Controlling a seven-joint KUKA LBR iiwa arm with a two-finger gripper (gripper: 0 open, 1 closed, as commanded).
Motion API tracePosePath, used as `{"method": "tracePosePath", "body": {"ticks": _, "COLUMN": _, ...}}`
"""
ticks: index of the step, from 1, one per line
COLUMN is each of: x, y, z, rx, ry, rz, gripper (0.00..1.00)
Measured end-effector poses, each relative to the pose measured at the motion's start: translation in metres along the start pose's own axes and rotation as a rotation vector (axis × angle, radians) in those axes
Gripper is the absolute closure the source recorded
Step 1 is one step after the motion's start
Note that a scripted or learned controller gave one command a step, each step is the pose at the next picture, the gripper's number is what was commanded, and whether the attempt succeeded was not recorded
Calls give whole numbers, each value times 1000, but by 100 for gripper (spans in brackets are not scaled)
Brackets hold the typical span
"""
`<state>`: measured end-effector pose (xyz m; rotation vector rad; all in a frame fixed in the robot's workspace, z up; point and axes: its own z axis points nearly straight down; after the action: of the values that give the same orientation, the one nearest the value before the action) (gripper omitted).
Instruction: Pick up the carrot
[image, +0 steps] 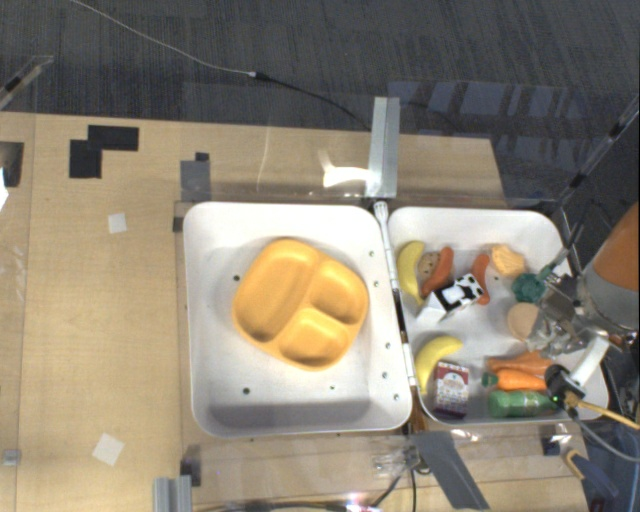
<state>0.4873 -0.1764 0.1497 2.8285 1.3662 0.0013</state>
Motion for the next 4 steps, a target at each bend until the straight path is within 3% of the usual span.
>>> {"method": "tracePosePath", "body": {"ticks": 1, "x": 56, "y": -11, "z": 7, "rx": 2, "ry": 1, "rz": 265, "gripper": 100}}
{"method": "tracePosePath", "body": {"ticks": 2, "x": 13, "y": -11, "z": 18, "rx": 1, "ry": 0, "rz": 364, "gripper": 100}}
{"method": "tracePosePath", "body": {"ticks": 3, "x": 102, "y": -58, "z": -39, "rx": 1, "ry": 4, "rz": 543, "gripper": 100}}
{"method": "tracePosePath", "body": {"ticks": 4, "x": 41, "y": -34, "z": 42, "rx": 3, "ry": -2, "rz": 281, "gripper": 100}}
